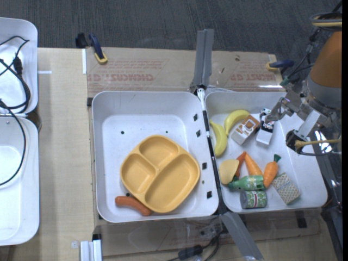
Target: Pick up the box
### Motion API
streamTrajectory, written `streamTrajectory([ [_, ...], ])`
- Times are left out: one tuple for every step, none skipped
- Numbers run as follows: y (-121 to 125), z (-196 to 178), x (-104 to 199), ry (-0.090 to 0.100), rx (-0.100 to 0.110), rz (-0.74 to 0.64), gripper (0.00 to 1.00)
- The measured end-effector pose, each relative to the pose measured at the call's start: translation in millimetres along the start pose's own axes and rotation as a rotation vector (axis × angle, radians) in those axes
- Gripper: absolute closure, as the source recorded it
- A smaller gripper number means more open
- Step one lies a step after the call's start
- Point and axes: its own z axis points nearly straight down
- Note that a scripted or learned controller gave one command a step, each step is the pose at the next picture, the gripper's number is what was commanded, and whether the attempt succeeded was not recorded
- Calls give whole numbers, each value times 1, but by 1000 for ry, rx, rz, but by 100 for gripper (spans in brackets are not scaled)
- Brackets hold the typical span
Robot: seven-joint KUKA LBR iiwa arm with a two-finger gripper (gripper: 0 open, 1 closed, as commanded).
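Box (244,129): small cardboard carton, beside curved banana (237,118) | claw (267,125): grip state unclear

Showed an orange band (330,64) above a grey wrist (321,94), silver metal gripper parts (304,118) below, with black and yellow cables (312,143) looped alongside.

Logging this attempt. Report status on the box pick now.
Gripper low in the right bin, at its back. Box lies just left of it, not held. Bananas crowd the box's left side; small white block on its right.
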Motion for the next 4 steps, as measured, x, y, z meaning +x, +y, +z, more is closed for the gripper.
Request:
streamTrajectory([
  [-17, 10, 113, 0, -2, 128, 0],
  [-1, 74, 11, 0, -3, 163, 0],
  [67, -38, -10, 1, -3, 143, 0],
  [-7, 43, 3, 0, 1, 338, 0],
])
